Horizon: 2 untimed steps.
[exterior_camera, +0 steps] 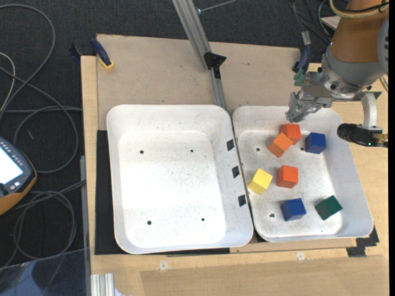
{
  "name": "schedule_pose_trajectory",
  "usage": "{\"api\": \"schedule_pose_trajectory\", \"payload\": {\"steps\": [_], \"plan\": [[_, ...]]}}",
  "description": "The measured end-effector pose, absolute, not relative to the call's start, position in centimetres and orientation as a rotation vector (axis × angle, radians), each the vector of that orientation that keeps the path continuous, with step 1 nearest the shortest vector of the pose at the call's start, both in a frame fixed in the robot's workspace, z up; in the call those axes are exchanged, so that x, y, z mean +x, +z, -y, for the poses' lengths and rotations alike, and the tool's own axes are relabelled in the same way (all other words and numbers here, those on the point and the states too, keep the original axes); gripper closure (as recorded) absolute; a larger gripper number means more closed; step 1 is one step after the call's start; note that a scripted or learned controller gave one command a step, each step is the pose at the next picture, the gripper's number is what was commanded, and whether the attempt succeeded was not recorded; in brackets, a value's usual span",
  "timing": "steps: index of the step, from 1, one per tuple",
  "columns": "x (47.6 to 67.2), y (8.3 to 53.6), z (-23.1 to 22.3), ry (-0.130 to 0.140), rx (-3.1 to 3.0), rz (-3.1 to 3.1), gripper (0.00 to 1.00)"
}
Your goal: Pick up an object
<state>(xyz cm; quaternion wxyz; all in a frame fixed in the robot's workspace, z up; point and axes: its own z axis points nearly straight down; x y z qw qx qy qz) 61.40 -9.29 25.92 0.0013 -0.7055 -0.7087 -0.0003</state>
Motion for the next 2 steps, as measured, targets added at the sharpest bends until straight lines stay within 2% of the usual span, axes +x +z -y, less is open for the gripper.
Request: {"api": "schedule_pose_trajectory", "payload": {"steps": [1,2], "plan": [[59.1,24.7,4.4,0.001,-2.213,2.224,1.00],[58.0,24.9,-1.4,-0.002,-2.211,2.227,1.00]]}}
